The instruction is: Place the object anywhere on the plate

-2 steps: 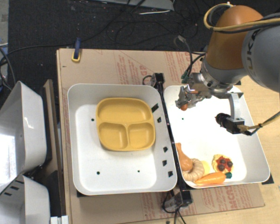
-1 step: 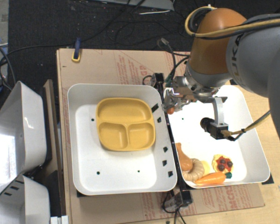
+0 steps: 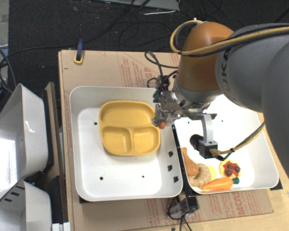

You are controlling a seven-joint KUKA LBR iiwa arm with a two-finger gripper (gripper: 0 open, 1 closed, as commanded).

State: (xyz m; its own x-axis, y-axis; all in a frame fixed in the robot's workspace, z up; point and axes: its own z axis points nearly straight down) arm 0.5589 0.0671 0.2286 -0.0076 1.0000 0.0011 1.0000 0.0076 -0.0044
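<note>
The light is bright and comes from above, so the two white bins shine, and the right bin (image 3: pixel 260 129) is so bright near the arm (image 3: pixel 253 66) that its floor looks washed out. The arm's orange band (image 3: pixel 202 57) has a soft shiny spot on top, and the arm throws a dark shadow under itself and onto the edge of the yellow plate (image 3: pixel 127 129). The floor around the bench (image 3: pixel 111 66) is dark and hard to see, and the big arm close to the camera looks a bit soft while the plate looks sharp.
</note>
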